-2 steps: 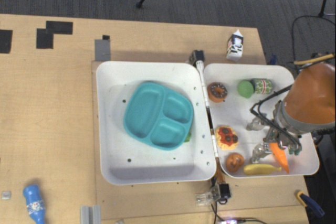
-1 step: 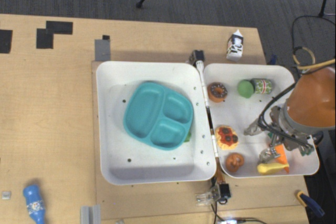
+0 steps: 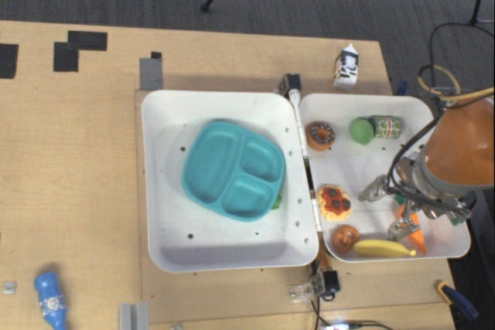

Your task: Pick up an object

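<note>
My desk [image 3: 77, 166] carries two white bins side by side. The left bin [image 3: 166, 243] holds a teal divided plate [image 3: 234, 170], tilted. My arm [image 3: 464, 147] comes in from the right, its orange band over the right bin [image 3: 371, 166], wrist bent down toward that bin's near right corner. My jaws [image 3: 408, 222] sit low there, just above an orange piece [image 3: 416, 237]; open or closed, I cannot tell. Nearby lie a banana [image 3: 383, 248], an apple [image 3: 345, 236], a pizza toy [image 3: 335, 201], a donut [image 3: 320, 135] and a green can [image 3: 375, 128].
</note>
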